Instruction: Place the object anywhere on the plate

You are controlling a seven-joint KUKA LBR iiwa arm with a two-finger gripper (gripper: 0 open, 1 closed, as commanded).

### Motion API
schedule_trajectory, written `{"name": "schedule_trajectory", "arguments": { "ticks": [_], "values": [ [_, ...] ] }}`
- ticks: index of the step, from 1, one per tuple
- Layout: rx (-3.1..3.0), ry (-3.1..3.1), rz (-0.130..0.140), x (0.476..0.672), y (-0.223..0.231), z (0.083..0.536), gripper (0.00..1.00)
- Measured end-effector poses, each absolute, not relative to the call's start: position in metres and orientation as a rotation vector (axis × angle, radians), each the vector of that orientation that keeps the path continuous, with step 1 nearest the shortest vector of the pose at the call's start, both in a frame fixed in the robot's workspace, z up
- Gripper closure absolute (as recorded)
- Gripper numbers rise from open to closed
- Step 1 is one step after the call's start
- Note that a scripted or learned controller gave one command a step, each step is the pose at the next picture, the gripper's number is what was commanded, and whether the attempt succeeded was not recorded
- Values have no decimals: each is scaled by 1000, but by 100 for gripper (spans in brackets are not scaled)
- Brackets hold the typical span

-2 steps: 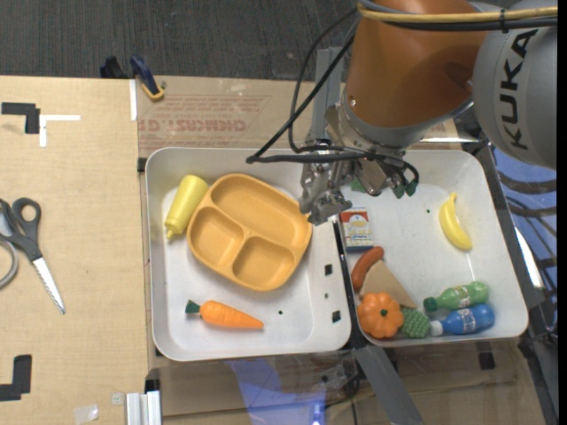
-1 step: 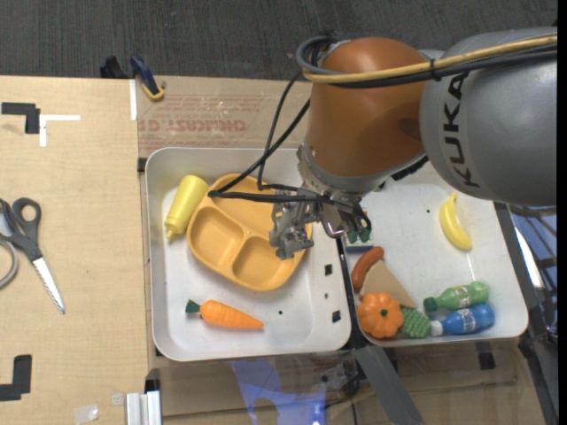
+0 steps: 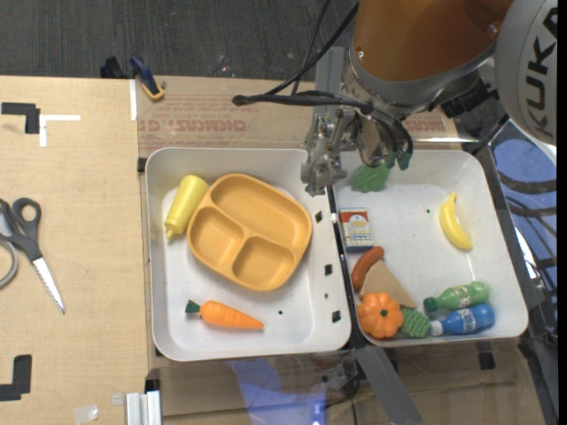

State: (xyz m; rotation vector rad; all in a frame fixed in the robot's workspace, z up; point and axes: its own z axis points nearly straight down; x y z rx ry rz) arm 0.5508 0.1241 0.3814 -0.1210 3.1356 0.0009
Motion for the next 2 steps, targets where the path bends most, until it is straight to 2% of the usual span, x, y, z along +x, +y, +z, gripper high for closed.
{"name": "schedule_trajectory", "arguments": {
  "ticks": [1,2],
  "values": [
    [-63,3141,1,505,172,326,100],
    [-63,3140,0,505,172,326,0]
  ]
}}
